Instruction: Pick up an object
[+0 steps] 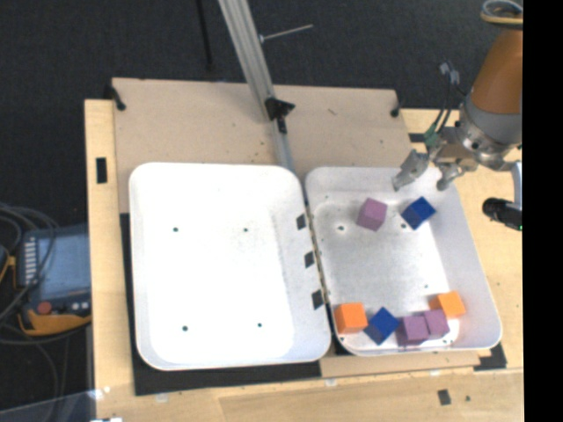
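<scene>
Currently gripper (pixel 427 172) hangs over right bin (pixel 466 262) upper edge, jaws spread wide, nothing between them. Blue cube (pixel 418 212) lies just below in frame, nearest target; purple cube (pixel 372 214) sits lower left of jaws.

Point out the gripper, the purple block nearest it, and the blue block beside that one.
gripper (pixel 427 175): camera view, midway between its fingertips.
purple block (pixel 372 214): camera view, middle of its top face.
blue block (pixel 419 212): camera view, middle of its top face.
</scene>
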{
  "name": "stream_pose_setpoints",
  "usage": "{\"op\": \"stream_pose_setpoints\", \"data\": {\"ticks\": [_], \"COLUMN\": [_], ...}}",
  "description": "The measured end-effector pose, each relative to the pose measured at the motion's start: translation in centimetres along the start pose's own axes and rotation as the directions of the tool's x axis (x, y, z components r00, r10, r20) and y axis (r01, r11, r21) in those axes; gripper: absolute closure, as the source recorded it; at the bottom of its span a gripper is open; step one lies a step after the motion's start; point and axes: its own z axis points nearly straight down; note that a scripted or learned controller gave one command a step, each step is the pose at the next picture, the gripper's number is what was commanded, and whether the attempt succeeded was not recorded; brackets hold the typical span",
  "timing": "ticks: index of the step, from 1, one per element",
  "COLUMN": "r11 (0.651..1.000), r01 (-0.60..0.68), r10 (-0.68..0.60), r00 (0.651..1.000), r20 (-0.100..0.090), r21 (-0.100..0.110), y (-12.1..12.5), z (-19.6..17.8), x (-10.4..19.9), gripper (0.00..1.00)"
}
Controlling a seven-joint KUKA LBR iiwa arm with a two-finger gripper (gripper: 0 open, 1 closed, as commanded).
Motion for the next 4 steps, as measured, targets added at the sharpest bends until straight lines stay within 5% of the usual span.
{"op": "stream_pose_setpoints", "data": {"ticks": [2,3,4], "r11": [1.0,1.0,1.0], "r01": [0.004,0.005,0.004], "r10": [-0.004,-0.005,-0.004], "r00": [1.0,1.0,1.0], "r20": [0.0,0.002,0.001], "r21": [-0.002,-0.01,-0.013], "y": [0.7,0.9,1.5], "z": [8.5,7.0,0.6], "x": [0.2,0.1,-0.4], "gripper": [0.0,1.0,1.0]}}
